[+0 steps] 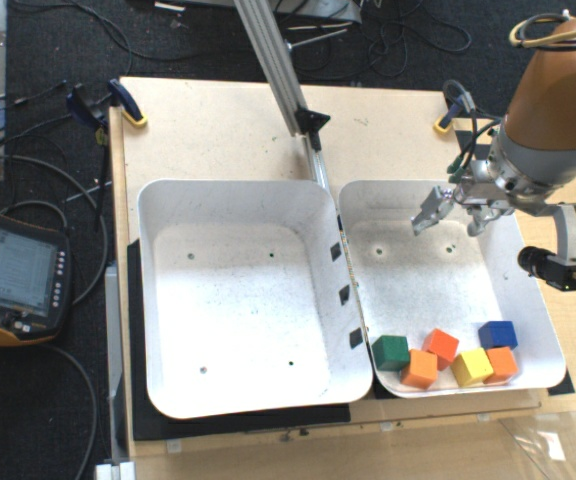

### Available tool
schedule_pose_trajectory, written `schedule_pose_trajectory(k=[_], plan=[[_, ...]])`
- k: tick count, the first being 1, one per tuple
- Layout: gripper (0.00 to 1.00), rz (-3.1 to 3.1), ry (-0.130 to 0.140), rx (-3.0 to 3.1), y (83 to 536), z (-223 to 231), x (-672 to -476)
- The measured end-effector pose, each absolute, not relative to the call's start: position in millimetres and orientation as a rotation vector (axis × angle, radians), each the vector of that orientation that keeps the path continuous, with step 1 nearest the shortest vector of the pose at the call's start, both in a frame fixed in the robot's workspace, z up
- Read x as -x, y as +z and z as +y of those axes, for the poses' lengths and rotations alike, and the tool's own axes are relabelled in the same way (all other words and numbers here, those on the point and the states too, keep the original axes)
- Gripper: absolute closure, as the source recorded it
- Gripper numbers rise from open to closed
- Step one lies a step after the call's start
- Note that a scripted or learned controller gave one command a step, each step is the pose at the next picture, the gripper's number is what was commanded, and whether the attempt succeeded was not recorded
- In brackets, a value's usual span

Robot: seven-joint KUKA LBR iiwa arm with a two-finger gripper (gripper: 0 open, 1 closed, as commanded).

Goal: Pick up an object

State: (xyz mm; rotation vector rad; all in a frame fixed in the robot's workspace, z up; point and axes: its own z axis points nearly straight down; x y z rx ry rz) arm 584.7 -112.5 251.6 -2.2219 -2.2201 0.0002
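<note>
Coloured blocks [446, 356] cluster at the right bin's [408, 278] near edge, at six o'clock from your end effector [456, 215], whose fingers hang apart, clamping nothing.

The arm [553, 88] comes in from the right side and bends down over the right bin [538, 313], above its far part. The orange band sits at the top, and the grey wrist below it points toward the far right area of this bin. The gripper [455, 213] hangs over the bin's far end with its two fingers [430, 212] spread apart, pointing down and a little left. Nothing is between the fingers.
</note>
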Motion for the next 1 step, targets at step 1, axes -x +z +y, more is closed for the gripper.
schedule_pose_trajectory(k=[1], plan=[[0.00,-2.221,-0.003,2.225,95.0,-104.1,-513.8]])
